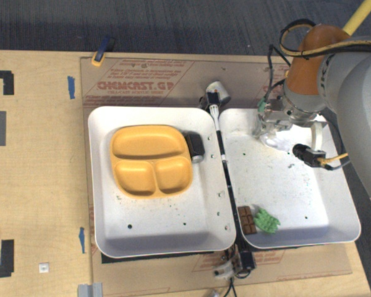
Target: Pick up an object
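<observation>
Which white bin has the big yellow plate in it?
The left bin has it: the yellow divided plate lies inside. The right bin holds small things, a green toy and a brown block.

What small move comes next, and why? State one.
Probably carry the tool toward the near left corner of the right bin, where the green toy and brown block lie. The tool sits at the bin's far side, apart from both.

Bright even overhead light, glare on right bin (278, 142), soft shadows, slightly grainy
</observation>
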`<action>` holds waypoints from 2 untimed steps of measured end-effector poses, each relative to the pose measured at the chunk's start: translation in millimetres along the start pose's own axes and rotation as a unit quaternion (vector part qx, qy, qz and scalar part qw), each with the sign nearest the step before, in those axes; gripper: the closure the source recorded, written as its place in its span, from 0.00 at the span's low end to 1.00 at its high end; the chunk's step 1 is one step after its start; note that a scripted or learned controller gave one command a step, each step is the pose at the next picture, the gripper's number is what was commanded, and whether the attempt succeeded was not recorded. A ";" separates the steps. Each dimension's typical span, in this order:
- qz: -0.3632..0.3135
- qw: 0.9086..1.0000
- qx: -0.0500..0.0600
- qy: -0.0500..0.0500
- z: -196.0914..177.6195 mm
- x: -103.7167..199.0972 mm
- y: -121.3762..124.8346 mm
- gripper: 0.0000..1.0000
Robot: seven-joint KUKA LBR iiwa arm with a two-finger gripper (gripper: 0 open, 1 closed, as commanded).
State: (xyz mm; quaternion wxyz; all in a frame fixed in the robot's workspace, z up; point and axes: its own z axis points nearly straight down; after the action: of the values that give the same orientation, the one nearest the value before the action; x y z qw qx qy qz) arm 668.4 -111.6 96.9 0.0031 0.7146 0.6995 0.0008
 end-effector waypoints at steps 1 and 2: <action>-0.023 1.000 0.003 0.002 8.4 -59.9 -158.6 1.00; 0.086 0.996 0.003 0.001 -60.9 -29.4 -188.0 1.00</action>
State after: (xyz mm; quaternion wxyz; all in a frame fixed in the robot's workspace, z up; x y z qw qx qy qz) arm 479.4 -136.8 156.8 0.0003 0.7720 0.6357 0.0001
